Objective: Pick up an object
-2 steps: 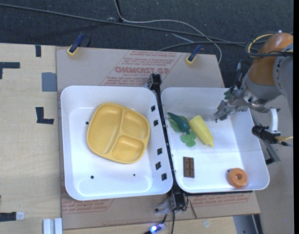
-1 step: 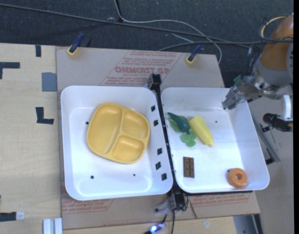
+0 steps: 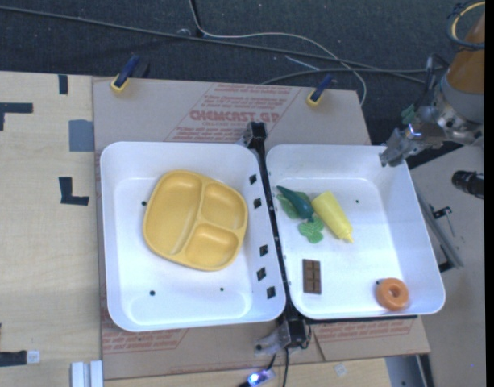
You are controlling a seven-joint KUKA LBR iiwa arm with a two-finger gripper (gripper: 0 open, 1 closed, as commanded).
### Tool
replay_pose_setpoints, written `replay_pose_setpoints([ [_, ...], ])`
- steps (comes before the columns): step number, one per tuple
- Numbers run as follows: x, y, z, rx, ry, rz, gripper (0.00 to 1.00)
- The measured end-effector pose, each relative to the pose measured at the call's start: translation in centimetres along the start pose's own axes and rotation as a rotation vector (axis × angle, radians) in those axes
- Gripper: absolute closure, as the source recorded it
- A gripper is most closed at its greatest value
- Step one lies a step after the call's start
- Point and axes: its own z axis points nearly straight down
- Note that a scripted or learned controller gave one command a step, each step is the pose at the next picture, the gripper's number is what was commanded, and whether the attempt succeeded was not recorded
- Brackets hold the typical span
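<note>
hovering off the upper right corner of the right-hand bin [image 3: 408,216], outside its rim: the gripper [image 3: 396,150], grey, at the end of the arm [image 3: 464,71] with its orange band. cannot tell the state of the claw from this angle; too small and dark to read. nothing seen held in it.

lying in the right-hand bin, the candidates: a yellow bottle-shaped toy [image 3: 334,215] near the middle, tilted; touching its left side, a green toy [image 3: 296,205] with a lighter green piece [image 3: 313,232] just below; a small brown chocolate bar [image 3: 311,276] lower down, flat and apart; an orange doughnut [image 3: 392,294] close to the lower right corner. sitting alone in the left-hand bin [image 3: 118,240], a yellow divided plate [image 3: 197,218].

likely troubles, judged from the layout:
- closing on the yellow toy and catching the green one too, since touching; could drag both or drop both.
- sliding off the chocolate bar, so flat against the floor that little is offered to pinch.
- striking the bin wall when reaching for the doughnut, given its place beside the corner rim.
- clipping the near rim on the way in from outside, if descending too early.
- finding the plate too wide and shallow for a two-finger pinch except at its edge.
</note>
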Motion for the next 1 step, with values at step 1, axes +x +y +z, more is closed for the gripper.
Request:
replay_pose_setpoints([
  [1,5.22,-2.33,-0.63,0.006,0.003,-0.003,1.00],
])
